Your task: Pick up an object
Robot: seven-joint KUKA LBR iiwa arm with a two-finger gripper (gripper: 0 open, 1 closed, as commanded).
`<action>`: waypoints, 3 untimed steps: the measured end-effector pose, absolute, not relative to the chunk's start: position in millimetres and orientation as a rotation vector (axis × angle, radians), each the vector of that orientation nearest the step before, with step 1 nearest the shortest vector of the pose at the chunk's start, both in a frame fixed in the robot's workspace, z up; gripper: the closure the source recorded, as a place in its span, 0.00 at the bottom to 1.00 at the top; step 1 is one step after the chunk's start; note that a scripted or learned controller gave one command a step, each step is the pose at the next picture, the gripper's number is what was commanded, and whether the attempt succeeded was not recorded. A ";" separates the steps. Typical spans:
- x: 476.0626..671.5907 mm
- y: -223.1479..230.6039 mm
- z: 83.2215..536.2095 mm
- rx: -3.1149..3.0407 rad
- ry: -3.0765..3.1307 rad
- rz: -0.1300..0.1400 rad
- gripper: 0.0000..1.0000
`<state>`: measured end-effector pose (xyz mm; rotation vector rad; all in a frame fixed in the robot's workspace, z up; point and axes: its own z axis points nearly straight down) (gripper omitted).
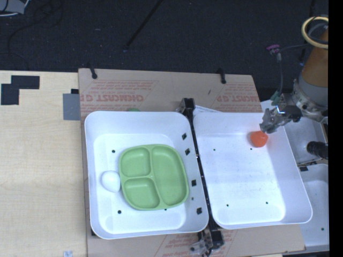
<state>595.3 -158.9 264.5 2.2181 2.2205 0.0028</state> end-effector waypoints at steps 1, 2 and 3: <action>591.8 -98.6 262.4 2.219 2.230 -0.001 1.00; 587.1 -49.2 248.5 2.220 2.230 -0.002 1.00; 595.6 -2.8 250.6 2.218 2.228 -0.001 1.00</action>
